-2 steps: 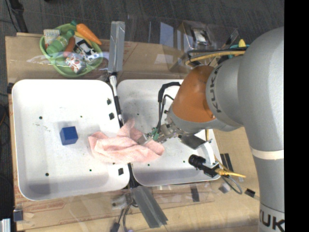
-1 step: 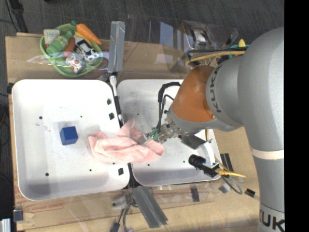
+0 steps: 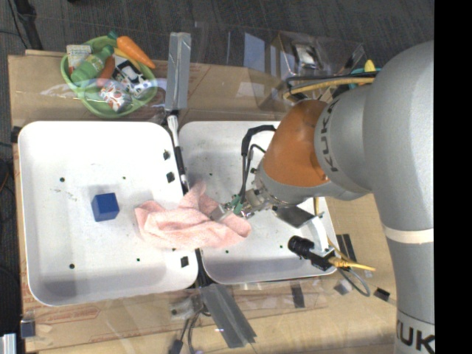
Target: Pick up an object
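From above, the gripper reaches down at the right edge of the pink cloth, which drapes across the divide between the two bins; whether it grips the cloth cannot be told. Well left of it sits a blue block.

White letters "KUK" stood on the grey arm at the near right, cut off by the frame's edge. More lettering ran up its wrist, too foreshortened to read.
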### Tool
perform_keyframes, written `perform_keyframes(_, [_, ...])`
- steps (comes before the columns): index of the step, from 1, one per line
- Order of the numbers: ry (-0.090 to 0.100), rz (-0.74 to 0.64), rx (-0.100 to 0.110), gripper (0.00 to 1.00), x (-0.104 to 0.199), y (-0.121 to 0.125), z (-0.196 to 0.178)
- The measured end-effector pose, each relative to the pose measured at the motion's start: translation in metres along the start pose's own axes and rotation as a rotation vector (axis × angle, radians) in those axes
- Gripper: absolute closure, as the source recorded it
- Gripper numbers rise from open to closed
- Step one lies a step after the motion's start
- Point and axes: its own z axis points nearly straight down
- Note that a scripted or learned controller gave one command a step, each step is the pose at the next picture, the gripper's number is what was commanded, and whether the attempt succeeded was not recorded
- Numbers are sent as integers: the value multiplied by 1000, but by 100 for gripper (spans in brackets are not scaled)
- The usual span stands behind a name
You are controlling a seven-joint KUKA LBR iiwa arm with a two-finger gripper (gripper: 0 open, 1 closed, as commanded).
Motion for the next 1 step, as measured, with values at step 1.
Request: perform_keyframes(1, [0, 0, 0, 0, 0, 0, 0])
